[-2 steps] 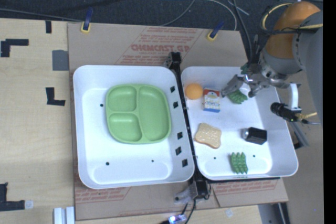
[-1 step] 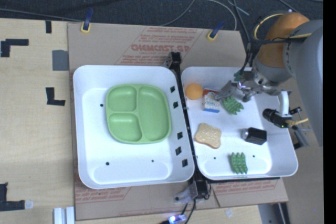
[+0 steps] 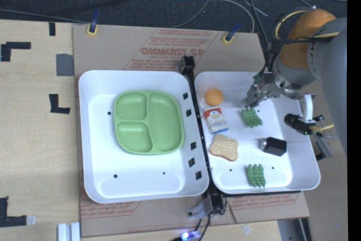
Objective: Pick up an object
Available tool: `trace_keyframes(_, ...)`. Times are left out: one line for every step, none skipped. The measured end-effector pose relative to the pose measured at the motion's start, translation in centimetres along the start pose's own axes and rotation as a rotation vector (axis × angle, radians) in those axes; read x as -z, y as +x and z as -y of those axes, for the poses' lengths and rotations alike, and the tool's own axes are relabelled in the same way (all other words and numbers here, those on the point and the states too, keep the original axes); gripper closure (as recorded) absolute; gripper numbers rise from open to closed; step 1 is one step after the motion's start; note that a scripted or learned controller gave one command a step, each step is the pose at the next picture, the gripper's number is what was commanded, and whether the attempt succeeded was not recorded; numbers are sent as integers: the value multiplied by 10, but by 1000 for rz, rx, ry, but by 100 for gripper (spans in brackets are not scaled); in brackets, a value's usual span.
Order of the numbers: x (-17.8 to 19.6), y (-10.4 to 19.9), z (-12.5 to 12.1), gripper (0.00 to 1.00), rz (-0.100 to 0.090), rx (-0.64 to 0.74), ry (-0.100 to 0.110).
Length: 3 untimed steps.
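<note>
Foreground: green studded toy (image 3: 256,175) near the right bin (image 3: 299,178) front rim.
Gripper (image 3: 252,100): low, just above another green toy (image 3: 251,117); jaw state not discernible.
Progress: nothing lifted; grasp and raise remain, I judge.

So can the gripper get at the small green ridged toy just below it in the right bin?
Probably yes: the gripper hangs just above the small green ridged toy, which lies apart from its neighbours with bare bin floor around it.

A green divided plate (image 3: 149,122) lies in the left bin (image 3: 93,121).
</note>
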<state>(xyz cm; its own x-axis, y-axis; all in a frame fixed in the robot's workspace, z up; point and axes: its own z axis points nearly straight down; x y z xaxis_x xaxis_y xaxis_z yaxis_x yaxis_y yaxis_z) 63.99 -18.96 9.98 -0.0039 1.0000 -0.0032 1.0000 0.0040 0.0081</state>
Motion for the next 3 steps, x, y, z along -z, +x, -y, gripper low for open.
trace_keyframes(63, -1, 0, 100, -2, -3, 5)
trace_keyframes(105, -2, -1, 100, -2, -2, 6)
trace_keyframes(156, -9, -9, 100, -2, -2, 4)
